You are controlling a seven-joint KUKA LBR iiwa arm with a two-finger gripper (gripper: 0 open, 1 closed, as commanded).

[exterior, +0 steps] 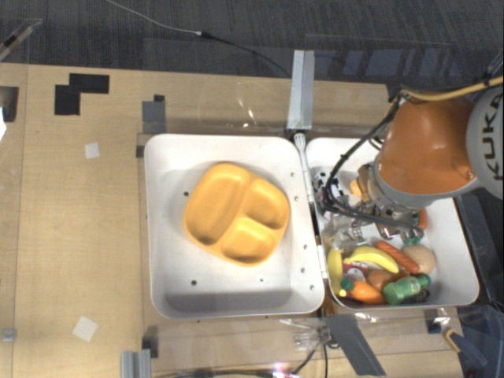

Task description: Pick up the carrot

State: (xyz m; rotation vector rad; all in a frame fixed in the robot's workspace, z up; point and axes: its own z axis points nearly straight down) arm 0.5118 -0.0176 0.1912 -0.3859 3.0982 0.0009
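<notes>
The carrot [366,292], short and orange with a green end, lies near the front edge of the right bin [457,290] among other toy foods. A yellow banana [372,257] rests just above it, and a longer orange-red piece [400,257] sits beside the banana. My gripper [367,224] hangs low over the middle of the right bin, beneath the orange wrist band [425,144], a little behind the food pile. The arm's body hides most of it, and nothing shows in its grasp.
A yellow divided plate [236,213] sits in the left bin [169,282]. A green piece [402,289] and a beige round item [420,260] crowd the carrot's right side. The divider wall [311,211] between the bins runs just left of my gripper.
</notes>
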